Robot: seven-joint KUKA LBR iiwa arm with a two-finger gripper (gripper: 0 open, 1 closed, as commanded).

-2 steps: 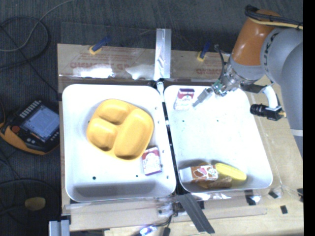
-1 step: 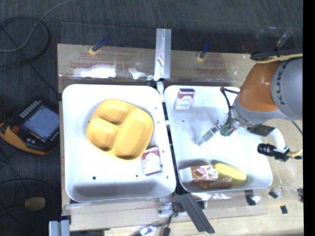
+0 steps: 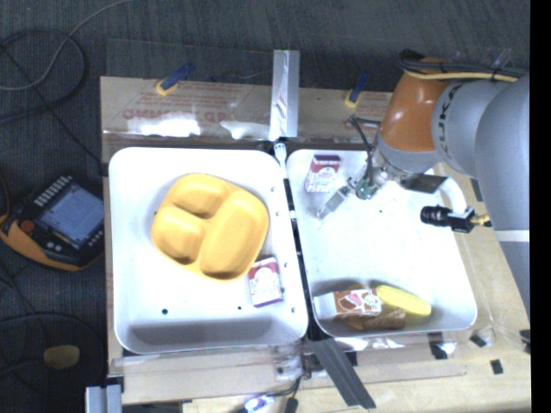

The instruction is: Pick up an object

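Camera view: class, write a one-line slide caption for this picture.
KUKA arm's hand hovers beside a small carton in the right bin; a yellow tray fills the left bin.

There's a teach pendant sitting on the dark carpet left of the bench, cables looping around it, plus two blue-and-yellow clamps on the bench's back edge.

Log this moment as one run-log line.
arm: over right bin | claw: beside small carton, nothing seen held | left bin: yellow bread-shaped toy, second carton
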